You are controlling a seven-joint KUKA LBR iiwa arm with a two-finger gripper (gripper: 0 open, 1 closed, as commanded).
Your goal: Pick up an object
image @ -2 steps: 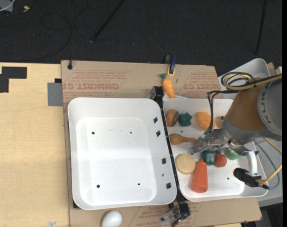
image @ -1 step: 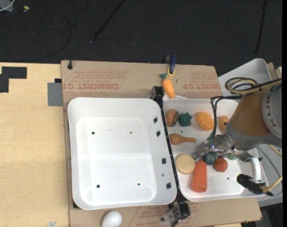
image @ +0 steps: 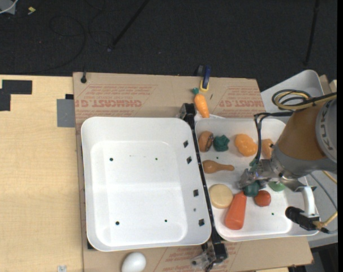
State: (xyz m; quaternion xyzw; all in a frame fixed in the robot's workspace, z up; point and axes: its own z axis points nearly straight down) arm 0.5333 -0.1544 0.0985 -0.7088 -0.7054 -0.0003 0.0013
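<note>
Reaching in from the right, I hang low over the right bin (image: 273, 226), my gripper (image: 252, 180) down among the toy food. My fingers sit right above a dark green piece (image: 251, 190), touching or nearly so, but whether they are spread or closed on anything I cannot tell (my own wrist blocks the sight). A red tomato (image: 263, 198) lies just beside that green piece, and a long orange carrot (image: 236, 211) is near, next to a pale round disc (image: 221, 196). Farther back rest an orange fruit (image: 245, 144) and another green piece (image: 221, 143). The left bin (image: 98, 152) lies alongside.
</note>
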